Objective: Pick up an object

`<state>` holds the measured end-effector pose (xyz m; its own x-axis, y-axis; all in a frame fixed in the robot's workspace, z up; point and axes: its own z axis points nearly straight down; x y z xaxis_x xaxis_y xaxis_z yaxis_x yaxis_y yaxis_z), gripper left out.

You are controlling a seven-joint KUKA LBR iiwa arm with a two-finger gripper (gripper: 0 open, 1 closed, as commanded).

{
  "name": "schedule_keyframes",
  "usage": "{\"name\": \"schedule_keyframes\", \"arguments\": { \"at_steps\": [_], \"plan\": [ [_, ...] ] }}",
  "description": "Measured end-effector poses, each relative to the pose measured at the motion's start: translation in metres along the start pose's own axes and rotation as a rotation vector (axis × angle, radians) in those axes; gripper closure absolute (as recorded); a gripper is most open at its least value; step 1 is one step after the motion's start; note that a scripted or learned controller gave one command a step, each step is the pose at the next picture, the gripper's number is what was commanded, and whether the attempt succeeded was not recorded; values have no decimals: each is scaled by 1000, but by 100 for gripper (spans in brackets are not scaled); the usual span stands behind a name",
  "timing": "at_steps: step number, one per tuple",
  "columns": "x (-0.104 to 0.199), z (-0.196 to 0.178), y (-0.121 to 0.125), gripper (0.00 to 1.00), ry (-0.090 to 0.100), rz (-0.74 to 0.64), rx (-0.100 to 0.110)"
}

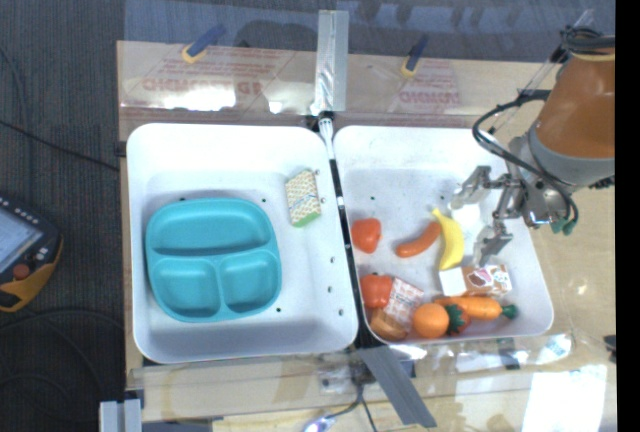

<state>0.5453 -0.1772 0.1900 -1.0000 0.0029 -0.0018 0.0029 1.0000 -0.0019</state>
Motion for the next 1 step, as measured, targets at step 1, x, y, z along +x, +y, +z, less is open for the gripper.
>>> {"name": "schedule_keyframes", "arguments": {
  "at_steps": [1],
  "plan": [
    [-4, 96, 63, 0, -4, -35, 2]
  ]
}}
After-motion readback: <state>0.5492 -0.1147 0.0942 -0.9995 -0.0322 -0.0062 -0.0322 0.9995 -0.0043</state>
